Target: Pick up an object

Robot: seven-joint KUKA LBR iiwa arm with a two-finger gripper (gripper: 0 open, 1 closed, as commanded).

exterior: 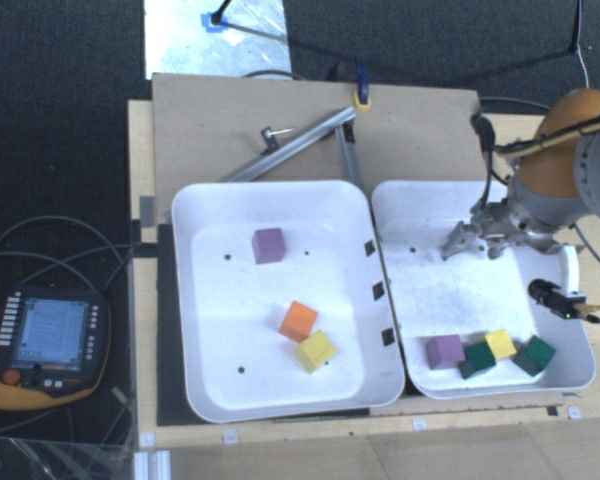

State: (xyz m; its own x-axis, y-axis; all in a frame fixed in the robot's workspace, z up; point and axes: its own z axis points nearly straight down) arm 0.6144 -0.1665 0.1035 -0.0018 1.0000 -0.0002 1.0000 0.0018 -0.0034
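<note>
The left bin (200, 268) holds a purple cube (268, 245), an orange cube (298, 320) and a yellow cube (316, 351) touching the orange one. Along the front of the right bin (420, 208) sit a purple cube (444, 351), a dark green cube (476, 359), a yellow cube (500, 344) and another green cube (534, 354). My gripper (470, 250) hangs over the back half of the right bin, well behind that row. Its fingers stand apart with nothing between them.
A metal rod (290, 146) lies slanted on the brown board behind the bins. A teach pendant (45, 343) with its cable rests on the floor at the left. Black cables run along the arm at the right.
</note>
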